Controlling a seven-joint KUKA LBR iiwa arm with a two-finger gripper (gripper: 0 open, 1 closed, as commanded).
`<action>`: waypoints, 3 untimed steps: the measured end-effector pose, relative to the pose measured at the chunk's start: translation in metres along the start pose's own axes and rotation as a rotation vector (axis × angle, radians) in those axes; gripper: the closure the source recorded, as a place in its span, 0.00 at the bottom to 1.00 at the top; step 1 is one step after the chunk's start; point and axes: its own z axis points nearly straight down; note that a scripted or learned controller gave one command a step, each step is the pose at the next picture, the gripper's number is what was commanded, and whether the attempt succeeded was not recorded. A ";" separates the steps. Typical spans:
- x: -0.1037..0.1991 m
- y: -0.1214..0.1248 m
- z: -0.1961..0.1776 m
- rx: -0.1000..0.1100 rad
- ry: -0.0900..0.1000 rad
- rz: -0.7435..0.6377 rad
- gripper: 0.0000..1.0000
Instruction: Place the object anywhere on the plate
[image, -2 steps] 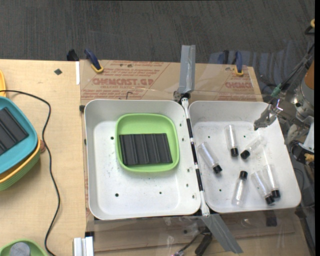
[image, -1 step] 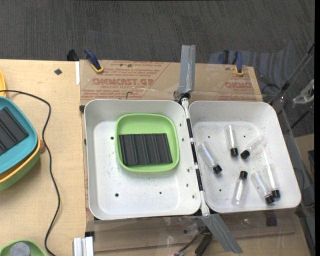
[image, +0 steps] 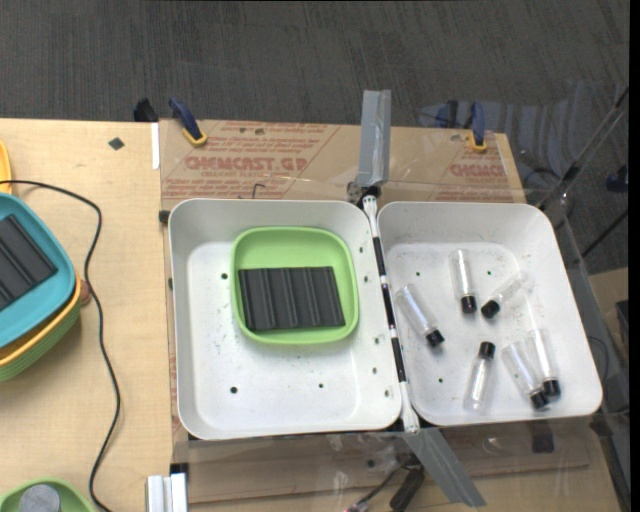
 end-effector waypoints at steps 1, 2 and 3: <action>0.025 0.013 -0.024 0.000 0.000 0.033 0.00; 0.052 0.020 0.095 0.001 0.000 0.036 0.00; 0.052 0.020 0.000 0.000 0.001 0.033 0.00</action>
